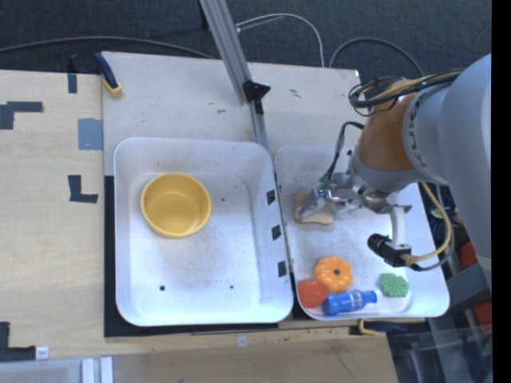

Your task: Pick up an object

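Note:
My gripper (326, 197) is low in the right bin (423, 298), at its left-centre. A flat tan piece (310, 211) lies right under and to the left of the gripper tip, touching or nearly touching it. Part of the tan piece is hidden by the gripper. Nearer the bin's front edge lie an orange pumpkin (333, 270), a red piece (310, 293), a blue bottle (350, 302) on its side and a small green piece (393, 284).
A yellow bowl (176, 204) stands in the left bin (200, 294), toward its back left. A slanted metal pole (227, 34) comes down to the divide between the bins. Cables (399, 250) hang off the wrist over the right bin.

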Robot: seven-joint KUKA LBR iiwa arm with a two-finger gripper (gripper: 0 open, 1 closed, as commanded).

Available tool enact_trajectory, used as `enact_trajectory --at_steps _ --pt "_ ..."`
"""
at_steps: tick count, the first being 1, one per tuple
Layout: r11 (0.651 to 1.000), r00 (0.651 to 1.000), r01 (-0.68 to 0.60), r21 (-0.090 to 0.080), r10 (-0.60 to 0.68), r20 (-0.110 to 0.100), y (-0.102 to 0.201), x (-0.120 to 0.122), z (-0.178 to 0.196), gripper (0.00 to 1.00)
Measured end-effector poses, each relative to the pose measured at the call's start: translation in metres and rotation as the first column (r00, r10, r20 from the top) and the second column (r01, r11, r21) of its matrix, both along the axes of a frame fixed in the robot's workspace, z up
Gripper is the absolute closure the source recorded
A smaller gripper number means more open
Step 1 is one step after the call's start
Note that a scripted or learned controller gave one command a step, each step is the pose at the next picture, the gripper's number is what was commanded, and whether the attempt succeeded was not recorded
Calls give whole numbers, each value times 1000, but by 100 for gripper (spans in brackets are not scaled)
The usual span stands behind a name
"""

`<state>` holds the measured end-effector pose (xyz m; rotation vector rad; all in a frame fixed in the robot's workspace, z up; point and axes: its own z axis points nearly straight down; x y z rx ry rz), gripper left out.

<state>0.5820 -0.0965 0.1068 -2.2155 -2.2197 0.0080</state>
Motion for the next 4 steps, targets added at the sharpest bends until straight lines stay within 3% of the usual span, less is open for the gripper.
enact_trajectory --at_steps 1,3,4 --pt "1000 1000 -1 1 1 4 0 1 12 100" --pt "1000 1000 0 -1 0 11 5 4 118 100" --pt "1000 1000 -4 1 4 6 49 0 118 100"
